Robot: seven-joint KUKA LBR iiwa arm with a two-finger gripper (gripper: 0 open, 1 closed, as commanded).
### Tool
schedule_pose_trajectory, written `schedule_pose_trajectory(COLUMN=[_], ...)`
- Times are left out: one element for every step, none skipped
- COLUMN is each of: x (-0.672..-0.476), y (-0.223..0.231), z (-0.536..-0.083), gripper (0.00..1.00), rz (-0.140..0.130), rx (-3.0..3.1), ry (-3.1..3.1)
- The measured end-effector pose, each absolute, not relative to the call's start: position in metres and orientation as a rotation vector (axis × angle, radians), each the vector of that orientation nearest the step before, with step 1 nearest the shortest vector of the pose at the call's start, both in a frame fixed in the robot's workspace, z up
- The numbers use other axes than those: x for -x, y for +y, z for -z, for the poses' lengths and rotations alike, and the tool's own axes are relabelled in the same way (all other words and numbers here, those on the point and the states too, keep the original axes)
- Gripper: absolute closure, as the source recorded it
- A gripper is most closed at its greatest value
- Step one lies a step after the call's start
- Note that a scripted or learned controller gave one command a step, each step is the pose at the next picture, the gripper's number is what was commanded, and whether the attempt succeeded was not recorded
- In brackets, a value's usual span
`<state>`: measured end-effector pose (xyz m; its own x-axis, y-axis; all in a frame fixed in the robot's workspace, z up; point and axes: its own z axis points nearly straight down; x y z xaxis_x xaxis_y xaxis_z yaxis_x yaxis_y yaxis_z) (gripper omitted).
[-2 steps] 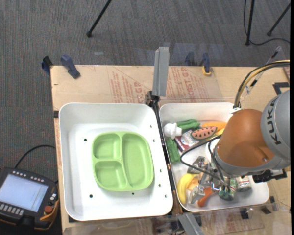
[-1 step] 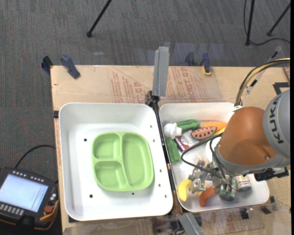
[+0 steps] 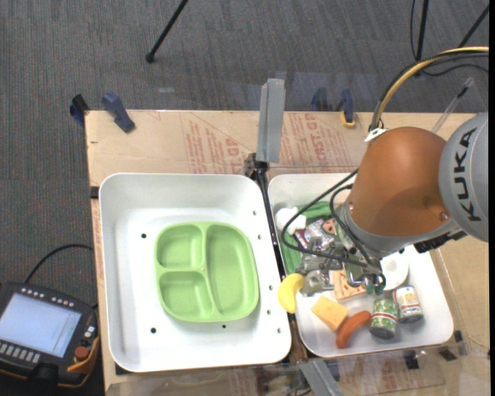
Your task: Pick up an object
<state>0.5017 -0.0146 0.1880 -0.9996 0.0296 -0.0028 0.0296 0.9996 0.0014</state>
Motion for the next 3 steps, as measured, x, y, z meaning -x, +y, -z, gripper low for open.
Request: schedule_pose_trajectory(x=[-0.536,-0.535,-0.498], y=[-0.058,-0.058,-0.079], z=[-0.266,-0.264,-0.122], gripper=[1.00,0.00,0.00], rz=[0.000,-0.002,-0.009], rx=[0.449,0.449,0.492], ry=[3.106,3.109,3.114])
